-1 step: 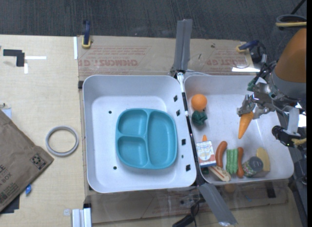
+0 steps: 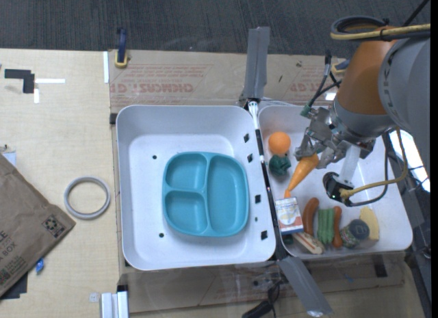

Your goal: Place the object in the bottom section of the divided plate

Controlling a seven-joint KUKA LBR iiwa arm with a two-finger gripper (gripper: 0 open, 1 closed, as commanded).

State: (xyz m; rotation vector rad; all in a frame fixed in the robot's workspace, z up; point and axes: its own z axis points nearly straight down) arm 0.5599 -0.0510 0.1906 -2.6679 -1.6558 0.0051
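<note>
A teal divided plate (image 2: 205, 193) lies in the left white bin (image 2: 137, 139); it has two small sections on its left and one long section on its right. My gripper (image 2: 316, 154) hangs over the right bin (image 2: 393, 224), shut on the thick end of an orange toy carrot (image 2: 300, 171). The carrot slants down to the left, its tip near the bin's left wall. The grey arm with its orange band (image 2: 366, 77) reaches in from the upper right.
Around the carrot in the right bin are an orange ball (image 2: 278, 142), a dark green piece (image 2: 279, 165), a small carton (image 2: 288, 215), a red sausage (image 2: 311, 212), a green vegetable (image 2: 326, 223) and a yellow piece (image 2: 370, 221). A tape roll (image 2: 87, 196) lies on the bench at left.
</note>
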